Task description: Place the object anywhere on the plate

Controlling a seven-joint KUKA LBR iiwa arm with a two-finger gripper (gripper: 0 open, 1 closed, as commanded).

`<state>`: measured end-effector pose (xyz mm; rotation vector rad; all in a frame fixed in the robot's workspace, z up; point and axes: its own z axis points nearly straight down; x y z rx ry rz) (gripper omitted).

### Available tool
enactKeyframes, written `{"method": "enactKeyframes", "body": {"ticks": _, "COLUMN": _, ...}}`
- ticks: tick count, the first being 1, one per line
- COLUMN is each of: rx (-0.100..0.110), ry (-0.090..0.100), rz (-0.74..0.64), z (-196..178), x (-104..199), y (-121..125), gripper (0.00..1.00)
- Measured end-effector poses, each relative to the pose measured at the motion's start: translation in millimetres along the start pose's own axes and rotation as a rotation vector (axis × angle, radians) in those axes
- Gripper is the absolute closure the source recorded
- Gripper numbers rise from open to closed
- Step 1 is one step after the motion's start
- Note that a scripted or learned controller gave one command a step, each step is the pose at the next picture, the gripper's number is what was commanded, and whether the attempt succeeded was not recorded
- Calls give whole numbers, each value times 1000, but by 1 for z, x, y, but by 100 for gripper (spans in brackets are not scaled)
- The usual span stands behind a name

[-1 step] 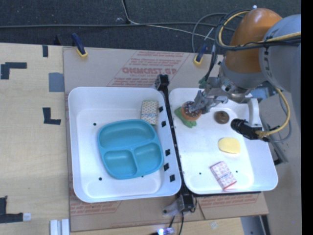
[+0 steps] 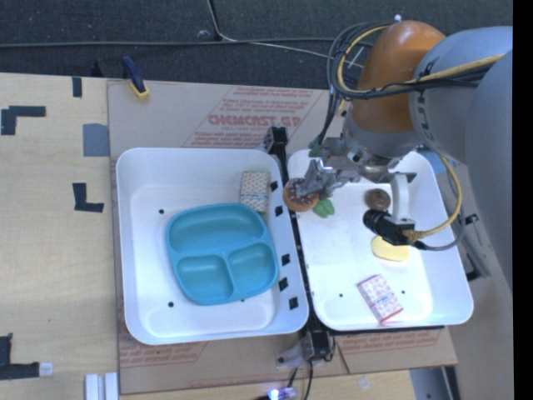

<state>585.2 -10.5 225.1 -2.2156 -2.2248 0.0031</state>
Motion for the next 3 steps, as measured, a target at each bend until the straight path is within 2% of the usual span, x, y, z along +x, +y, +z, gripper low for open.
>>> {"method": "enactKeyframes", "body": {"ticks": 2, "rx": -1, "ry": 1, "rz": -3, "z": -5, "x": 114, "y": 6, "gripper": 100}}
{"method": "enactKeyframes", "body": {"ticks": 3, "rx": 0, "ry": 0, "rz": 1, "z": -5, "x": 111, "y": 6, "gripper": 0}}
